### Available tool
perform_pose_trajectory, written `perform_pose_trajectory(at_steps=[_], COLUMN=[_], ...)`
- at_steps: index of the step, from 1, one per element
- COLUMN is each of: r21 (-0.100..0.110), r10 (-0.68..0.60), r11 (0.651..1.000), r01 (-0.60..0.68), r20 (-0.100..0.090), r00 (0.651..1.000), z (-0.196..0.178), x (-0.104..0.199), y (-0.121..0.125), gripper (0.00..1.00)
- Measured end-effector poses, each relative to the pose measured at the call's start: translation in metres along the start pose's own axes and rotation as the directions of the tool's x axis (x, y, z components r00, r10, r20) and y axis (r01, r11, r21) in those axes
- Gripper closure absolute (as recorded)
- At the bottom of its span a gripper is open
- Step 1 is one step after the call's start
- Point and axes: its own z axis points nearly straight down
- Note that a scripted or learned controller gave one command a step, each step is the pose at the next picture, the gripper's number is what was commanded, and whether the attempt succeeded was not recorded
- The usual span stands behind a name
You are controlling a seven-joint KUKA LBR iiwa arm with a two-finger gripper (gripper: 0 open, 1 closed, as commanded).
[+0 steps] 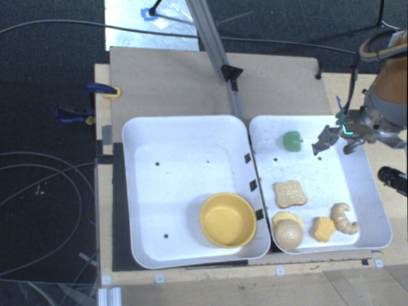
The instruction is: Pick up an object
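Nearest the camera, along the lower edge of the bench, the left bin [146, 171] holds a yellow bowl [228, 219] sitting upright in its near right corner. Beside it, the right bin [370, 190] carries a row of small items along its near wall: a round pale bun [288, 232] in the near left corner, a yellow chunk [323, 229] just right of it, and a curled croissant [345, 217] further right. Slightly behind the bun lies a slice of toast [290, 194]. Further back sits a green pepper-like object [292, 141], apart from the others. To its right, the gripper [336, 141] hovers over the bin's far right part, fingers spread and gripping nothing.
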Motion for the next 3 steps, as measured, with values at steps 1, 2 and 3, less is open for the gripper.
perform_pose_trajectory(at_steps=[1, 2, 3], r21=[-0.001, 0.003, 0.004], r10=[0.000, 0.004, 0.005], r11=[1.000, 1.000, 1.000], r01=[0.000, -0.004, -0.005], r20=[0.000, 0.000, 0.000], r00=[1.000, 1.000, 1.000], z=[0.000, 0.046, 0.104], x=[0.000, 0.000, -0.008], y=[0.000, -0.008, -0.007], gripper=[0.00, 0.00, 0.00])
